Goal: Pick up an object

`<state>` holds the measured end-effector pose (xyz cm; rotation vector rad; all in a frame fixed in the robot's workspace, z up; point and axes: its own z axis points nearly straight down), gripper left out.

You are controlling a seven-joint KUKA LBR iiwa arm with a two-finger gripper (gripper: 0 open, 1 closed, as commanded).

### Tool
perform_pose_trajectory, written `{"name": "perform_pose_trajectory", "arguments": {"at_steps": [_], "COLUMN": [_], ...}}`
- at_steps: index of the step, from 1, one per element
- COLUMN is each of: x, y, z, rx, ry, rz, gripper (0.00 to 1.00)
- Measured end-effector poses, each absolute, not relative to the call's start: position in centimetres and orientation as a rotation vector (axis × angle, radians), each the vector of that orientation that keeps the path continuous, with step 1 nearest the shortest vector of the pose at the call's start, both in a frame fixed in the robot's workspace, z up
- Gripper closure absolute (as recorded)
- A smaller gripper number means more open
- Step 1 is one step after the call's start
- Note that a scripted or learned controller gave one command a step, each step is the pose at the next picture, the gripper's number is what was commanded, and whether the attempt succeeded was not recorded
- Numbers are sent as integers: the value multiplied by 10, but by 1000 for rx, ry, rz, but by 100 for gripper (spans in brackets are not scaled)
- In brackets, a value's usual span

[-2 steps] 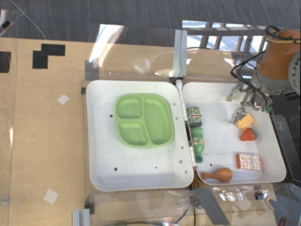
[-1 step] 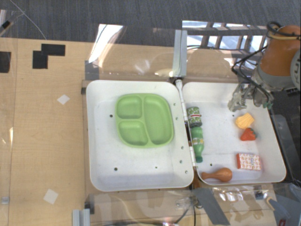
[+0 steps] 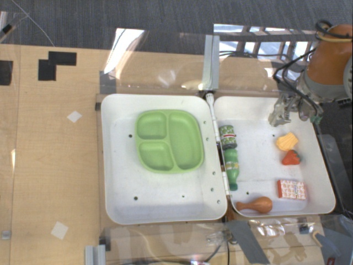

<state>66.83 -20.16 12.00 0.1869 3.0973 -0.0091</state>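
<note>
The claw [image 3: 288, 114] hangs over the far right corner of the right bin [image 3: 251, 142], its metal fingers pointing down at bare white floor, and whether they are released or clenched I cannot tell at this slant; nothing shows between them. Nearest to it, toward the bin's right edge, lies a yellow-orange piece [image 3: 287, 142], and just beside that, closer to the near edge, a small red piece [image 3: 291, 158]. A red-and-white box [image 3: 291, 189] sits in the near right corner, a brown pear-shaped toy [image 3: 256, 205] lies along the near edge, and a green bottle [image 3: 229, 156] lies against the left wall. The left bin [image 3: 118, 164] carries a green divided plate [image 3: 168, 141]. The step in hand looks like the approach, with no grasp made. The next move probably calls for centring over one object, likeliest the yellow-orange piece, then descending.
</note>
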Motion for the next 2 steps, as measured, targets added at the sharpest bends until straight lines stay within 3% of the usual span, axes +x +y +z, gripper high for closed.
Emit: {"name": "perform_pose_trajectory", "arguments": {"at_steps": [1,2], "x": [523,492], "y": [-182,-105], "z": [111,213], "rx": [350,362], "ry": [3118,3102], "rz": [0,2], "gripper": [100,100]}}
